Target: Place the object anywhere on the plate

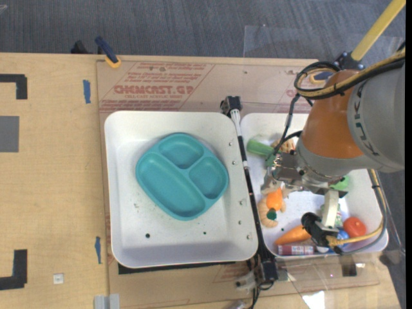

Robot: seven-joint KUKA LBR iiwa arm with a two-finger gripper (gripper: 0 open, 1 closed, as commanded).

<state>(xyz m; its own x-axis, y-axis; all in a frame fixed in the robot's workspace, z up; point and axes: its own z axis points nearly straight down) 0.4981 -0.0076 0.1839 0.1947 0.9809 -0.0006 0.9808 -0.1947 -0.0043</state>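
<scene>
Teal and divided into three sections, the plate (pixel 182 175) sits in the left bin (pixel 122 192) with nothing on it. The toys lie in the right bin (pixel 380 201): a green piece (pixel 259 148), a small carrot (pixel 275 201), an orange cone (pixel 293 234) and a red ball (pixel 355 226). The gripper (pixel 280 170) hangs low over them beside the carrot; I cannot tell its state.

You are looking at a thick grey arm (pixel 383 131) whose rounded casing carries dark lettering along its side. Below that grey shell you see a broad orange band (pixel 328 131), smooth and glossy. Black cables (pixel 309 82) loop over the top of the band, bundled with a yellow strand, and another black cable runs down its left side. Under the band sits a metallic, boxy wrist assembly (pixel 290 169), silver and dark grey.
</scene>
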